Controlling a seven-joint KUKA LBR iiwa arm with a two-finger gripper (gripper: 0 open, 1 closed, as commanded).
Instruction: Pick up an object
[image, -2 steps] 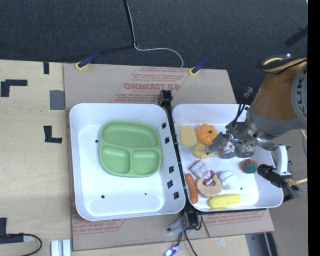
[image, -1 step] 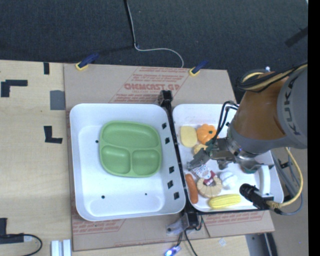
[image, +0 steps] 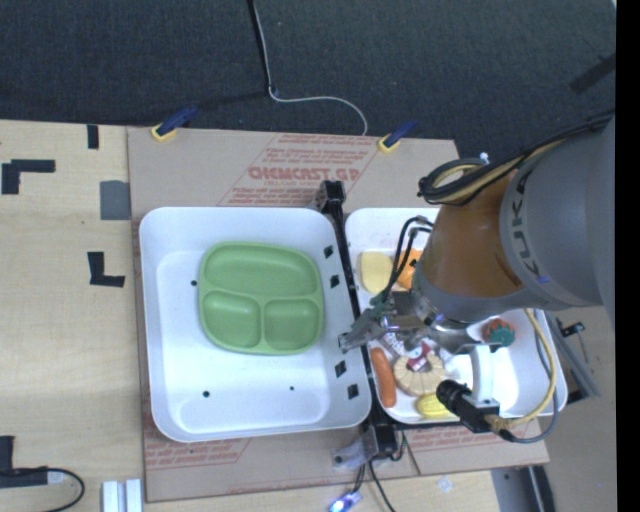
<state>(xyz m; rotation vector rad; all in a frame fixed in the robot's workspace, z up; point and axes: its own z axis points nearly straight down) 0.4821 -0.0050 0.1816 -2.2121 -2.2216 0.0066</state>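
Cables (image: 372, 462) run off the near edge of the bench, just below the gap between the two bins. Nearest in the right bin (image: 552, 400) lies a small yellow piece (image: 432, 406), touching a round tan cookie-like item (image: 417, 373) with dark and red specks on top. Beside that, to the left, an orange sausage-shaped toy (image: 382, 374) lies lengthwise along the bin's left wall. A round toy in red and green (image: 497, 333) rests toward the right side of the same bin, partly under the arm.

The gripper (image: 398, 330) hangs low over the left part of the right bin, just above the cookie and the sausage toy. Its metal parts blur together against the clutter, so whether it is spread or closed cannot be told, and nothing can be seen held. The grey arm (image: 560, 225) with its orange band (image: 465, 250) covers much of the bin behind it. A pale yellow piece (image: 375, 270) lies farther back, near the bin's left wall, with a bit of orange (image: 405, 267) beside it, possibly another toy.

The left bin (image: 165, 330) holds a green divided plate (image: 262, 297), lying flat toward its far half. Both bins sit on a cardboard sheet (image: 300, 165) with red print, clipped at its far edge.
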